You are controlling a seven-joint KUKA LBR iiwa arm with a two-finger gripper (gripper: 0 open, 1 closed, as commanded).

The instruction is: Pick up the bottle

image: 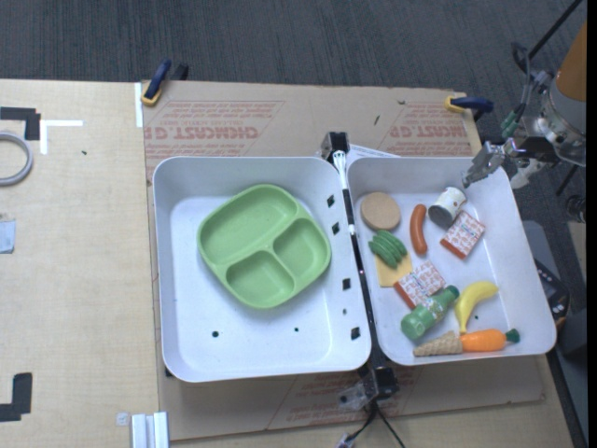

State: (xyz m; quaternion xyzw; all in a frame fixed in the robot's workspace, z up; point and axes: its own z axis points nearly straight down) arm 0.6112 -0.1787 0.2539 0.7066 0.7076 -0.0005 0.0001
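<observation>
The green bottle (429, 312) lies tilted in the right bin (530, 250), touching a banana (475, 301) and just above an ice-cream cone (438, 345) and a carrot (487, 340). The jaws (489, 161) hover over that bin's far right corner, well apart from the bottle; whether they are spread or pressed together, I cannot tell.

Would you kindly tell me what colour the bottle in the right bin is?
Green, as the camera view shows: the bottle lies beside the banana.

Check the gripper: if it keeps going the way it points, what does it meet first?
The gripper points down-left into the right bin. First in that line looks like the small white cup, not the green bottle farther along. Height above the bin is unclear, so this is approximate.
</observation>
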